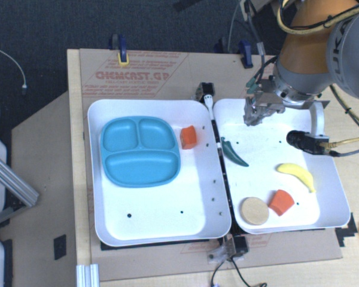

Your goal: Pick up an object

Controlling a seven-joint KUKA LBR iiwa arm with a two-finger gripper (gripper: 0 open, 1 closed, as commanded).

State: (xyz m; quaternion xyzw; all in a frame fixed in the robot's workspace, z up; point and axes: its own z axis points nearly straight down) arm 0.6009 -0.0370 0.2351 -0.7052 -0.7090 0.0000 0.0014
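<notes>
Two shallow white bins sit side by side on the cardboard-topped bench; the left bin [107, 208] carries a blue divided plate [140, 150] and a small orange block [188, 137]. My pincer [254, 117] hangs over the right bin's [329, 211] far corner, empty; its opening I cannot tell. Nearest lies the dark green pepper-shaped piece [233, 153]; I judge I should centre above it, align across its narrow width, then descend straight.

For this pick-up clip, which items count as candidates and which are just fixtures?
Candidates: green pepper, banana, red block, tan disc, orange block.

Fixtures: blue divided plate, white bins, blue clamps.
</notes>
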